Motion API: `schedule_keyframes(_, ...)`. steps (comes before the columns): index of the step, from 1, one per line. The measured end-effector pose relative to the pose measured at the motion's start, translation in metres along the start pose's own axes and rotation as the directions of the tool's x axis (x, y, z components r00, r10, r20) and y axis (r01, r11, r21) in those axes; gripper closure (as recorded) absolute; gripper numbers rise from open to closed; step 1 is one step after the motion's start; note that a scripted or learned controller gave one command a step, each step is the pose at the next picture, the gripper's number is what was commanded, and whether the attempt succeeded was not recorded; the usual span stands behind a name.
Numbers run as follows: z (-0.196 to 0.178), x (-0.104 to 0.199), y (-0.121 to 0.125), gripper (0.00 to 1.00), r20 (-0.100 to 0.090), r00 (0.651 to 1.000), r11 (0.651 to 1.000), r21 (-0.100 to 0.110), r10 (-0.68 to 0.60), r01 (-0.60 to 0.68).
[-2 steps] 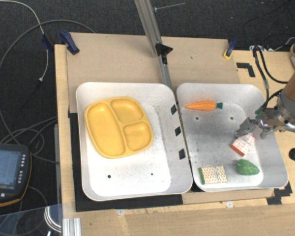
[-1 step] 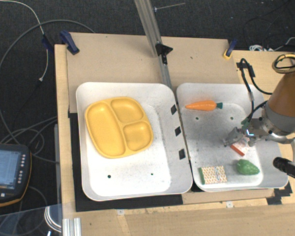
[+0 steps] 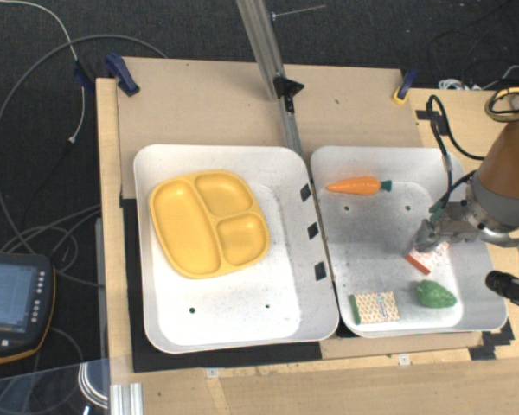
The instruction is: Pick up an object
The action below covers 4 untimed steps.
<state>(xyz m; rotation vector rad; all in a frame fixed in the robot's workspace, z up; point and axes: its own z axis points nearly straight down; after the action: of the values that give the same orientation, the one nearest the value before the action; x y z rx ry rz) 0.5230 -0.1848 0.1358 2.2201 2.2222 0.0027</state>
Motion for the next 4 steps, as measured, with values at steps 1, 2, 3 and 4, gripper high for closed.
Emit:
schedule_keyframes(1, -0.051, -0.008, -0.005, 1.00, 0.003, 1.000, 1.000, -0.005, 0.001, -0.001)
schedule_keyframes(2, -0.066, -0.009, -0.004, 1.00, 0.002, 1.000, 1.000, -0.002, 0.000, 0.000)
schedule_keyframes(3, -0.065, 0.050, 0.012, 1.00, -0.002, 1.000, 1.000, 0.000, -0.007, 0.007)
schedule_keyframes(4, -0.062, 0.106, 0.037, 1.00, -0.002, 1.000, 1.000, 0.000, -0.008, 0.008)
